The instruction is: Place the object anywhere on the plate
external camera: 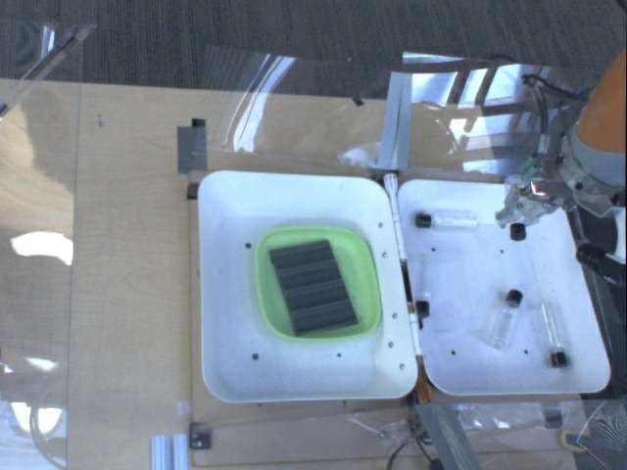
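Note:
A green square plate (364, 280) lies in the left white bin (225, 262). On the plate rests a dark grey ribbed block (313, 287), turned slightly askew. My gripper (517, 213) hangs over the far right corner of the right bin (460, 272), well away from the plate. A small black piece (516, 231) sits right under its tip, and I cannot make out whether that is a vial cap or part of the gripper.
Three clear vials with black caps lie in the right bin: one at the far left (446, 220), one near the middle (505, 323) and one at the near right (552, 333). A metal post (396, 125) stands behind the seam between the bins.

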